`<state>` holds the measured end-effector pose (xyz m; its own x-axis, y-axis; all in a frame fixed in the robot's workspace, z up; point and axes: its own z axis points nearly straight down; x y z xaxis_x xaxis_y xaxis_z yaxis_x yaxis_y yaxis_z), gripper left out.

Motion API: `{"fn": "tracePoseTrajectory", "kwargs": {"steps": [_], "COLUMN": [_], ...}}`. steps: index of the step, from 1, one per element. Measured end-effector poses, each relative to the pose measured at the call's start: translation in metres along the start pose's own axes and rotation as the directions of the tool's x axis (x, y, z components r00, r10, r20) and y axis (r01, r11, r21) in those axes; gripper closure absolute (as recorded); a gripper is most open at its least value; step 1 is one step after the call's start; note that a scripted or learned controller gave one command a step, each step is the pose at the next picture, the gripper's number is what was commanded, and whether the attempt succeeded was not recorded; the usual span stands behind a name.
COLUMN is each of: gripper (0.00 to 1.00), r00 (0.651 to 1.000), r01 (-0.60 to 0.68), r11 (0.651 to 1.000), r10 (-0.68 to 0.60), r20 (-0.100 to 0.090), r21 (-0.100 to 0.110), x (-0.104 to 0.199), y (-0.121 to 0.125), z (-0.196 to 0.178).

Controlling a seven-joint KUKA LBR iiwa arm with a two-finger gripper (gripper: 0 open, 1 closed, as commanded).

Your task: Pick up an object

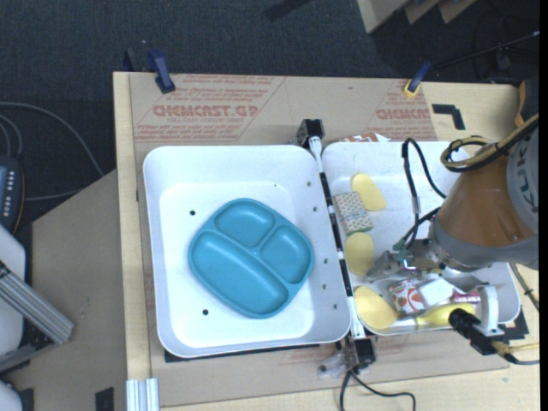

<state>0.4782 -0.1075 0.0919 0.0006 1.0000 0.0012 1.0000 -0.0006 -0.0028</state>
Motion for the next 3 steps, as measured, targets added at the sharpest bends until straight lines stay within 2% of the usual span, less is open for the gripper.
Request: {"fn": "tracePoseTrajectory", "kwargs": {"steps": [1,2,3], "gripper": [0.00,0.00,0.00], "r00": [1.000,1.000,1.000], "r01": [-0.001,0.001,0.001], "r11": [1.000,1.000,1.000], "r10": [0.001,-0.001,-0.001], "r20": [0.003,0.002,0.000], "r21": [-0.004,-0.004,0.000], "x": [-0.039,-0.022,0.003], "y": [0.001,0.001,0.000], "z": [-0.014,-0.047,0.003]}}
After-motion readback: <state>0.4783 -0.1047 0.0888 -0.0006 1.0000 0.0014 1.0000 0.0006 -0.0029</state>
